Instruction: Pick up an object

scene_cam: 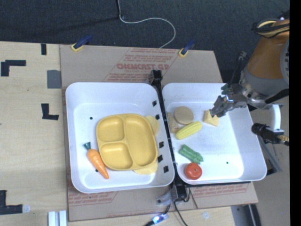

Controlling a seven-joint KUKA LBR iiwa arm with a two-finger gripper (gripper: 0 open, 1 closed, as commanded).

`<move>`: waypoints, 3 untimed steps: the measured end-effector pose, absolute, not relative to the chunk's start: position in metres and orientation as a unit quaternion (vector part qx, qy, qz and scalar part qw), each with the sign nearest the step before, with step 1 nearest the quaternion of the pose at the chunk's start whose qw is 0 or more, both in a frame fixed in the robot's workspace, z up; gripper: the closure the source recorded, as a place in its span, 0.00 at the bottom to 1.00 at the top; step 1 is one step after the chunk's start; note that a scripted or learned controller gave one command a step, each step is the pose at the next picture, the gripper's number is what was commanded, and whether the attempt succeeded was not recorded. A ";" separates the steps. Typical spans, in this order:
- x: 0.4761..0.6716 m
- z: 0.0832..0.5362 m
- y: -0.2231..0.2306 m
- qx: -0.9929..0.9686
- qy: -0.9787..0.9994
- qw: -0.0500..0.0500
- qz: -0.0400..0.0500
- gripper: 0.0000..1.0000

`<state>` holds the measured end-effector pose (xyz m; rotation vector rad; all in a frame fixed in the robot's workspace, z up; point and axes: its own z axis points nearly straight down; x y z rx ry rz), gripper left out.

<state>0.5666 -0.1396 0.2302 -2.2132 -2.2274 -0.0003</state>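
My gripper [218, 109] hangs low over the upper right part of the right bin [235, 149], at the end of the grey arm with its orange band. Its tip sits right at a small yellow cheese wedge [211, 119]; I cannot tell if it touches the wedge. Left of the wedge lie a tan round disc [183, 114] and a yellow corn cob [188, 130]. Nearer the front of this bin are a green pepper [191, 153] and a red tomato [193, 172].
The left bin [80, 107] holds a yellow divided plate [126, 141] and an orange carrot [97, 162] at its front left. A black divider [162, 126] runs between the bins. Both rest on a cardboard sheet [136, 65]; a white cable [150, 20] loops behind.
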 end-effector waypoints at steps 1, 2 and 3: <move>0.574 0.218 -0.080 -0.705 -0.709 0.001 0.000 1.00; 0.571 0.234 -0.058 -0.706 -0.708 0.001 0.000 1.00; 0.574 0.234 -0.056 -0.707 -0.708 0.001 0.000 1.00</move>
